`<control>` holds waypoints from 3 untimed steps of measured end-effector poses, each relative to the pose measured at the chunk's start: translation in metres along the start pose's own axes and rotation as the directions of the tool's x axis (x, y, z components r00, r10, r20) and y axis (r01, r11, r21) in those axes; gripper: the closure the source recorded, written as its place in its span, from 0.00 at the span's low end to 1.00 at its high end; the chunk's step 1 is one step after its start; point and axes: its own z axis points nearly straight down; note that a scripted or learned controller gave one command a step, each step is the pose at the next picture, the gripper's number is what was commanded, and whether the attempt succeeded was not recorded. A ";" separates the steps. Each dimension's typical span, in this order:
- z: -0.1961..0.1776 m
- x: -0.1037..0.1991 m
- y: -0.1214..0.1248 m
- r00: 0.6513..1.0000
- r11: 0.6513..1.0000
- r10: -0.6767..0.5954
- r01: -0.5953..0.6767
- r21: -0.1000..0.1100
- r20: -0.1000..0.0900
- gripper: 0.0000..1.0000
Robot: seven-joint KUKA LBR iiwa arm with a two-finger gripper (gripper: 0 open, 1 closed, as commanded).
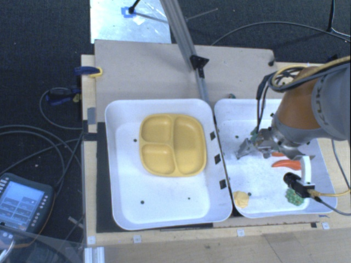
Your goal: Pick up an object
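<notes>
Over the right bin: the end effector (pixel 245 148) hangs low above the white floor, its metal fingers pointing toward the divider between the bins.
End effector state: whether it is spread or pressed together cannot be told at this angle, and nothing is visibly pinched in it.
Arm: the grey arm (pixel 323 100) with its orange band reaches in from the right, and its wrist covers part of the bin's middle.
Nearest candidate: an orange carrot-like piece (pixel 286 163) lies just beside the wrist, on the side away from the fingertips, partly tucked under the arm.
Other candidates: a green lumpy item (pixel 294 197) sits near the bin's front right, close to a black-and-white fitting with a yellow cable; a pale yellow lump (pixel 241 199) rests at the front left corner, touching or nearly touching the bin wall.
Right bin: the right bin (pixel 233 111) holds all the loose things.
Left bin: the left bin (pixel 118 163) carries a yellow divided plate (pixel 173 144), well apart from the end effector.
Table: the table (pixel 142 70) is bare board behind the bins.
Step in hand: judged as positioning before a grasp, with no object yet lifted.
Doing it well: the floor under the fingertips looks bare, so the tool should probably shift over one object, centre it between the fingers, and descend straight.
Risk: the yellow lump's closeness to the wall may block one finger.
</notes>
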 end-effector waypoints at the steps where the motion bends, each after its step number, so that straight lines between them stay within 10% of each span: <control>1: -0.014 0.000 0.002 1.000 1.000 0.000 0.000 -0.008 0.001 1.00; 3: -0.135 -0.002 -0.008 1.000 1.000 -0.005 0.005 -0.014 0.003 1.00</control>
